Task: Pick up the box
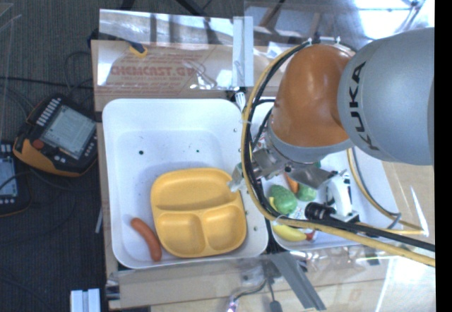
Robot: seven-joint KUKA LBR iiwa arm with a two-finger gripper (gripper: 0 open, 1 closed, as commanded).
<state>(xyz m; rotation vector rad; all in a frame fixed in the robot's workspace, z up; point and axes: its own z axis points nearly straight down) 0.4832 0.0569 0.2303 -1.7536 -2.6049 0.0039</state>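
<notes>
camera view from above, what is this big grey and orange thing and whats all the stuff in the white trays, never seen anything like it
The big grey and orange thing is a robot arm, an industrial KUKA, reaching in from the right. The one camera is fixed above the bench, looking down at a slant.

Below are two shallow white bins side by side. The left bin holds a yellow divided plate and a toy sausage beside it. The arm covers much of the right bin; under it you can see toy food: a green piece and a banana.

Its gripper is hidden beneath the arm, so I cannot tell whether it holds anything. I can't make out the box.
</notes>
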